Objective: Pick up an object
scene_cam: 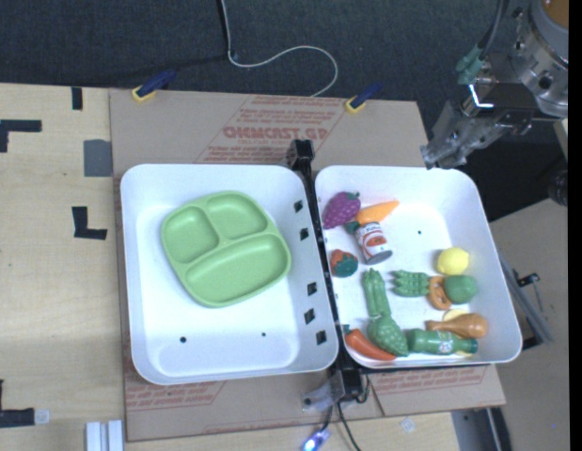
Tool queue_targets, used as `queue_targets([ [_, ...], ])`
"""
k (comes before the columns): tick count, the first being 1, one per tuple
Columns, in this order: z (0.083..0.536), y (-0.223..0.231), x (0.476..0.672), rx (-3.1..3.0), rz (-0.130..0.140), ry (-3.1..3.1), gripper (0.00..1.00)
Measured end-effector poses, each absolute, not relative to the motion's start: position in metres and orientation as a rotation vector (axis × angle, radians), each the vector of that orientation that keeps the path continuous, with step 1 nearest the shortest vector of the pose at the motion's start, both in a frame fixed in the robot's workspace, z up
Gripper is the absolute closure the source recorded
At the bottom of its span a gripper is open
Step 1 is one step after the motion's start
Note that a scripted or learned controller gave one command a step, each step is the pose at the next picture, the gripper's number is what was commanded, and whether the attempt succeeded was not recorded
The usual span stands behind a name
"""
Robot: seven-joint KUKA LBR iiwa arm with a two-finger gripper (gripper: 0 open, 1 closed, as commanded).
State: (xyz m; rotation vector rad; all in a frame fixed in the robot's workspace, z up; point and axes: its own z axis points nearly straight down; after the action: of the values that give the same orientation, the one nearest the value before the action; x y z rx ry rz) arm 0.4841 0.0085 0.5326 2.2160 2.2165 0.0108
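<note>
White plastic walls frame the right bin (479, 205), where the task's candidates lie in a loose heap. Nearest the camera, along the bin's front edge, an orange carrot (364, 346) touches a green corn-like piece (385, 332), with a green bottle (443, 344) lying flat beside them and a tan drumstick (463, 324) just behind. Further in sit a green ball (462, 287) against a yellow lemon (452, 261), a green spiky toy (412, 283), a long green pod (373, 292) and a small red-and-green piece (343, 263). Beyond those a white can with a red label (372, 241) rests below purple grapes (341, 209) and a small orange carrot (380, 210). The left bin (140, 252) carries a green divided plate (226, 247).

Farthest back, the tool (448, 148) hangs over the counter just outside the right bin's far corner, well apart from every toy and gripping nothing; whether it is open or closed I cannot tell at this angle.

A good pick probably means choosing something with free space around it. The lemon or the can look easiest, since the front cluster is packed tight. The descent should be centred over the chosen toy, straddling its narrow width, clear of the bin wall.
</note>
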Motion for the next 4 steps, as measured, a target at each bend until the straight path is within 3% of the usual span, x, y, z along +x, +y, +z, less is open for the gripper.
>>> queue_targets([
  [1, 0.535, 0.094, 0.484, 2.21, 0.001, 2.234, 1.0],
  [2, 0.483, 0.142, 0.483, 2.217, -0.007, 2.229, 1.0],
  [3, 0.346, 0.217, 0.481, 2.218, -0.025, 2.236, 1.0],
  [4, 0.545, 0.178, 0.508, 2.216, 0.026, 2.214, 1.0],
])
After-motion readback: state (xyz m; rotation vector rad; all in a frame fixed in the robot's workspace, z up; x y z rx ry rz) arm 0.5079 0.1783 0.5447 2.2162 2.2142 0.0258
